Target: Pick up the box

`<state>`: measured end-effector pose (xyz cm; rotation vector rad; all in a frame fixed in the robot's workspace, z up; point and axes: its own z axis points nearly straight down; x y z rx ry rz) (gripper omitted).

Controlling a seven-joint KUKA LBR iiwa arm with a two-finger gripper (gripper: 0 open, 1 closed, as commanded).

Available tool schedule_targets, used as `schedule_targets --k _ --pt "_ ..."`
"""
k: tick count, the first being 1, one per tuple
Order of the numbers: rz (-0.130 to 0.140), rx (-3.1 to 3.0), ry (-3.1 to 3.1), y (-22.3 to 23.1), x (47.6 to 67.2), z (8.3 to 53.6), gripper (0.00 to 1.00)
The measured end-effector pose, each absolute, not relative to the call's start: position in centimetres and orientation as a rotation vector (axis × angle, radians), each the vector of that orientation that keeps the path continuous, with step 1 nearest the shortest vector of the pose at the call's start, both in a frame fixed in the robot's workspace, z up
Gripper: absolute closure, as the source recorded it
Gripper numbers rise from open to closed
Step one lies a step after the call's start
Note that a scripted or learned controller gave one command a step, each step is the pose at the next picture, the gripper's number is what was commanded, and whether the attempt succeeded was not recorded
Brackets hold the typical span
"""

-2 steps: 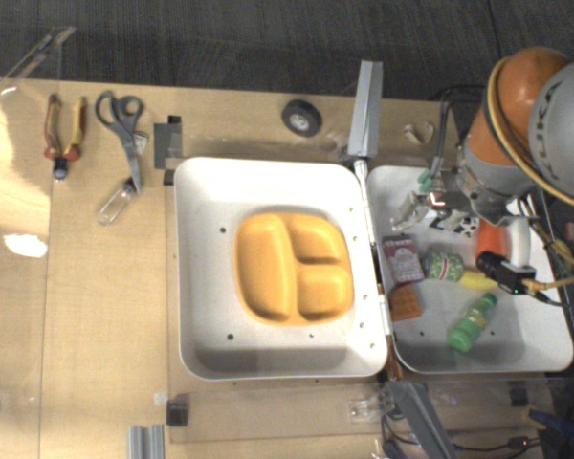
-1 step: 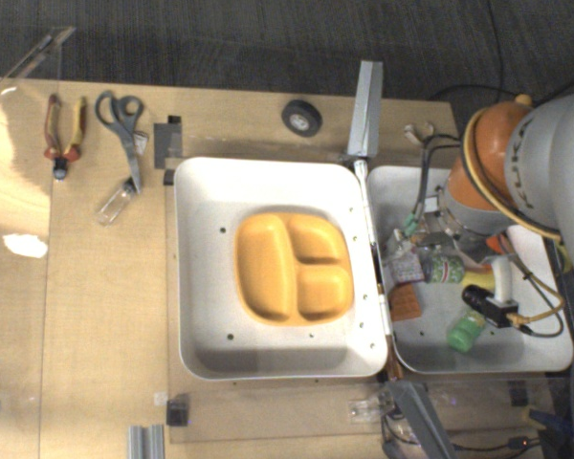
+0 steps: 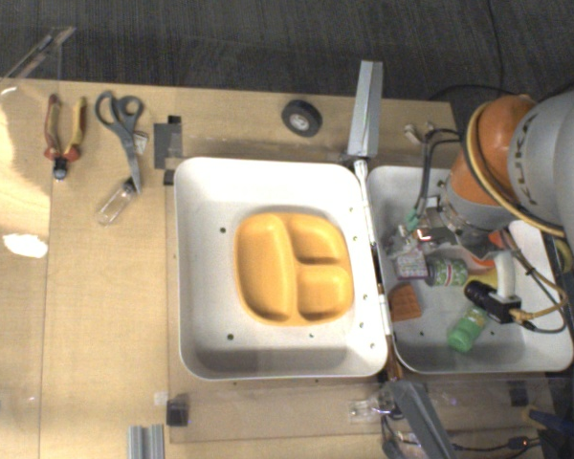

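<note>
The bench [image 3: 96, 352] looks like pale, matt wood with a soft sheen where light falls on it, and the two bins, the left one [image 3: 201, 256] and the right one [image 3: 555, 352], look like smooth white plastic with a slight gloss. The yellow tray [image 3: 292, 266] in the left bin has a smooth, satiny plastic surface, while the floor [image 3: 220, 17] beyond the bench is dark, rough carpet. The arm [image 3: 564, 161] shows smooth grey casing with a glossy orange band [image 3: 493, 137], the scissors [image 3: 124, 132] have bright metal blades, and the tape roll [image 3: 301, 118] is matt black.
</note>
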<state>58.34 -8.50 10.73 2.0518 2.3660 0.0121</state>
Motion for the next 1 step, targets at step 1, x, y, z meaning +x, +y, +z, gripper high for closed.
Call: schedule_targets --k 1 --pt "0.008 2.106 2.324 -3.39 55.79 23.76 1.0"
